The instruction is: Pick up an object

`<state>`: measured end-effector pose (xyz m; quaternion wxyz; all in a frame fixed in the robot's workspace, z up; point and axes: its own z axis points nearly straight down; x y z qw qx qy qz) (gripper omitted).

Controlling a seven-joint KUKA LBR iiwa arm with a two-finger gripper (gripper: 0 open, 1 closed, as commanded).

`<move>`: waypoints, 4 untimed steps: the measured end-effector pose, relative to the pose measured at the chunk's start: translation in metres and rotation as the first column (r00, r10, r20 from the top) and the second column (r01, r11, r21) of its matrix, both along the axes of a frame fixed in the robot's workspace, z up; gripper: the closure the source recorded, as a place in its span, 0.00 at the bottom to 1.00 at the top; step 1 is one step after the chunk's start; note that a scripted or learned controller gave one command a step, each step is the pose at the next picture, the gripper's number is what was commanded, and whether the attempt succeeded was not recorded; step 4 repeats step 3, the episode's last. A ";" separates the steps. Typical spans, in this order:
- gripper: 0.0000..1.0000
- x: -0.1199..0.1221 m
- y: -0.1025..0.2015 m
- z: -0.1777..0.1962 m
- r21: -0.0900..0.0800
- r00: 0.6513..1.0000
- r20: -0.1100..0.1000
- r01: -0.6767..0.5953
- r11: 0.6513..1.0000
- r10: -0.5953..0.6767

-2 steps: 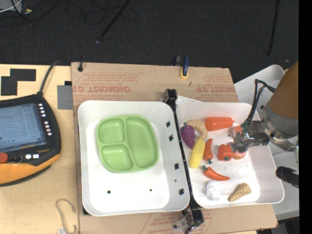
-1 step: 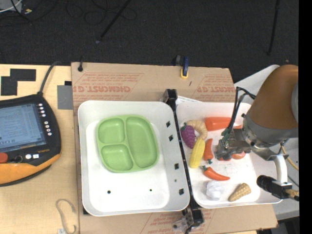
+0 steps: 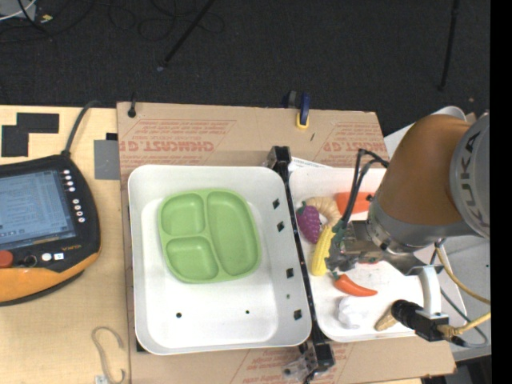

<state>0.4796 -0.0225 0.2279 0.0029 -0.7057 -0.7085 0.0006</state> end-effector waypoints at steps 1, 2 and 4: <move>1.00 0.007 0.010 -0.006 -0.002 1.000 0.001 0.004 1.000 -0.004; 1.00 0.007 0.023 0.008 -0.002 1.000 0.003 0.004 1.000 -0.004; 1.00 0.003 0.019 -0.012 -0.003 1.000 -0.001 0.004 1.000 -0.004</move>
